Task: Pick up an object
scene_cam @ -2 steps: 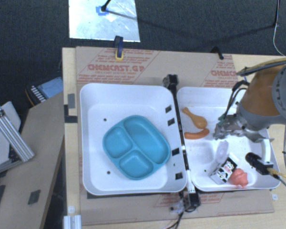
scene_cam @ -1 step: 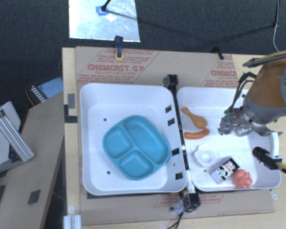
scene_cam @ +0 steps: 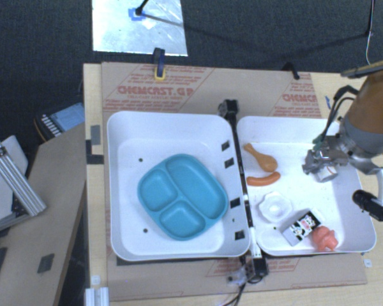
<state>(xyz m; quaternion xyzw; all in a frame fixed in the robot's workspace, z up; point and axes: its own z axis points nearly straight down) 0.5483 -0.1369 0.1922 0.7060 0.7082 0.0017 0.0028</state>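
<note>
L to R across the tabletop (scene_cam: 198, 81). Left bin (scene_cam: 124, 139): a blue divided plate (scene_cam: 182, 196), lying flat, three compartments, nothing in them as far as I can see. Well apart from the arm, so not the likely target.

Right bin (scene_cam: 364, 234): near its left wall an orange drumstick-shaped toy (scene_cam: 260, 157), long axis running diagonally, upper-left to lower-right. Just below it an orange sausage (scene_cam: 263, 180), long axis nearly level, slight rise to the right. Below that a small white cup-like piece (scene_cam: 273, 206). Then a black-and-white carton (scene_cam: 301, 228) lying on its side, touching or just beside a pink toy (scene_cam: 325, 238) at the near right corner.

Pincer (scene_cam: 319, 166) sits over the right part of the right bin, arm coming in from the right. Finger state: can't tell, metal parts too blurred against the white floor. Nothing seen clamped in it.

Key relation: the sausage and drumstick lie to the pincer's left, sausage approx. level with it, drumstick slightly up-left. Sausage looks nearest, so prob. the pick: move left, then jaws set across its short width, i.e. closing along the up-down direction of the view. Carton and pink toy are down-view of the pincer, farther off.
</note>
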